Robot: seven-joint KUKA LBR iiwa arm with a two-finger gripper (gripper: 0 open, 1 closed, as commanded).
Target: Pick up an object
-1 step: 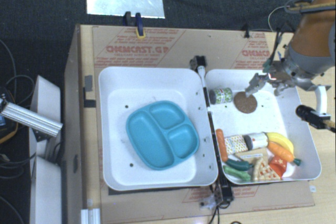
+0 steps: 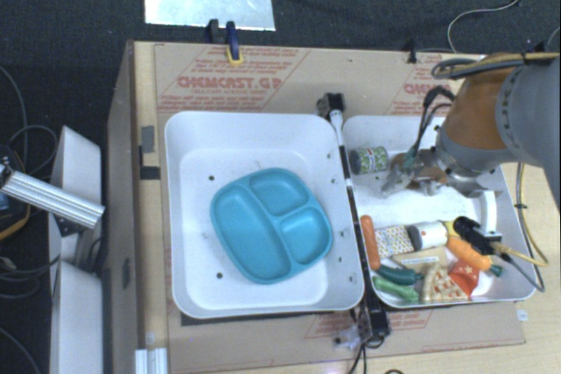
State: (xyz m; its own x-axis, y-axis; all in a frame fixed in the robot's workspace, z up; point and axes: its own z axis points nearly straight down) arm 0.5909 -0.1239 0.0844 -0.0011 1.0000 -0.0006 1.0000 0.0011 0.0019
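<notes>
Gripper (image 2: 405, 173): I see it low in the right bin (image 2: 368, 131), beside the can (image 2: 370, 159).
Grip state: I cannot tell.

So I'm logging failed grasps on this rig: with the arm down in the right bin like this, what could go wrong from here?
The pincer sits low beside the small green can, which lies on its side, so a nudge may roll it away. The other items, such as the orange carrot and white tube, are crowded along the near wall of the right bin, so a grasp there may catch two things or slip.
</notes>
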